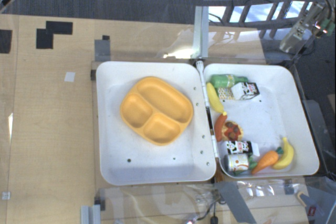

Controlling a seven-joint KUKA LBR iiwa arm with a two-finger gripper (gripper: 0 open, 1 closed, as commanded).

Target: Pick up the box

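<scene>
A small white box with black print lies near the far left corner of the right bin, beside a green pouch. A second box with black and white patches sits near the bin's front left, just above a can. My gripper hangs at the top right, outside the right bin and beyond its far right corner, well away from both boxes. Nothing is seen held in it.
A yellow divided plate rests in the left bin. The right bin also holds a banana along its left wall, a red item, a carrot and a small banana. Cables run behind the bins.
</scene>
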